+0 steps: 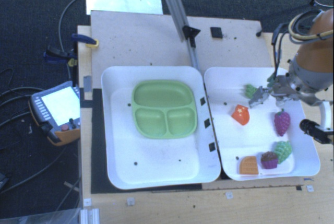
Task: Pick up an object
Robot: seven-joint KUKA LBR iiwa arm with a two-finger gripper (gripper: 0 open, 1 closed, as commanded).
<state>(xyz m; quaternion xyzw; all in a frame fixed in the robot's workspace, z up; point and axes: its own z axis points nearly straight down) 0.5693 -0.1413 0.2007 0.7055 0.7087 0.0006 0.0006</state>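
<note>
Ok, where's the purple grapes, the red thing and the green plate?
Purple grapes (282,122), camera view, middle of the bunch.
Red thing (240,114), camera view, centre of its top face.
Green plate (140,96), camera view, bare floor of its big top compartment.

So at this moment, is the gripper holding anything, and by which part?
Cannot be told. The gripper sits right beside a small green toy in the right bin, but no grasp is visible.

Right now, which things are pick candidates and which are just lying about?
Pick candidates, right bin: green toy by gripper, red piece, purple grapes, green grapes, small purple piece, orange block.

Lying about: green tray, pendant, clamp.
</note>
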